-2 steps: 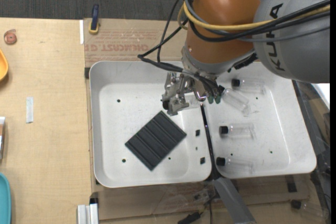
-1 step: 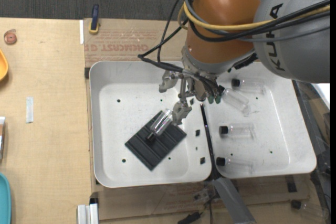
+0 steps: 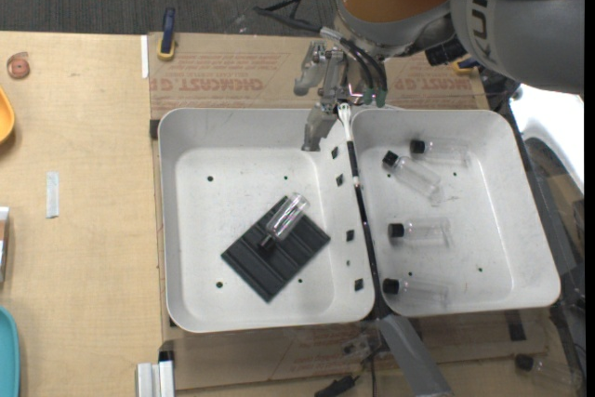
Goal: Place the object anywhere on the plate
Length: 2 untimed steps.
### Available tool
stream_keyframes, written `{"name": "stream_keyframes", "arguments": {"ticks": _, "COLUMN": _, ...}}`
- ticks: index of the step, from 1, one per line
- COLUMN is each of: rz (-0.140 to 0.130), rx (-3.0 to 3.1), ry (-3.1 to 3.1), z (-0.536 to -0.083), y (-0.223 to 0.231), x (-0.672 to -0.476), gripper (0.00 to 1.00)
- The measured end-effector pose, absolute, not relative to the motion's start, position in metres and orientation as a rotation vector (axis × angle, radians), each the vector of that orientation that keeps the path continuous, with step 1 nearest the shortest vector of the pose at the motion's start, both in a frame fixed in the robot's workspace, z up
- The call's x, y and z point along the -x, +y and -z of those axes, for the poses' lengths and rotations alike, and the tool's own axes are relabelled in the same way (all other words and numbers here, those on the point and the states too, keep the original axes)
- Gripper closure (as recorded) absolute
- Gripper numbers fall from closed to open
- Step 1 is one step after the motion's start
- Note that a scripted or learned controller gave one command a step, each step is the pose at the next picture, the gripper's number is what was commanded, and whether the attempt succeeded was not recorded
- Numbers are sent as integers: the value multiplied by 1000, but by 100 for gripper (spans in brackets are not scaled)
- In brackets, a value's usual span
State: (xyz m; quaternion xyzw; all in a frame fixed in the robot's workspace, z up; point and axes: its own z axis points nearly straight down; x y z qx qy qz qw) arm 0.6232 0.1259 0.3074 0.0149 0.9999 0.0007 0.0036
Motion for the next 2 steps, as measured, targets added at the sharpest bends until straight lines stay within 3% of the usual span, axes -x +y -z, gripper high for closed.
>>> {"name": "stream_keyframes", "arguments": {"ticks": 1, "rz": -3, "rx": 1043, "ry": 2959, "z": -253, "y": 170, "x": -653, "gripper": 0}}
{"name": "stream_keyframes", "arguments": {"ticks": 2, "rz": -4, "rx": 2052, "ry": 2374, "z": -129, "y": 188, "x": -646, "gripper": 0}}
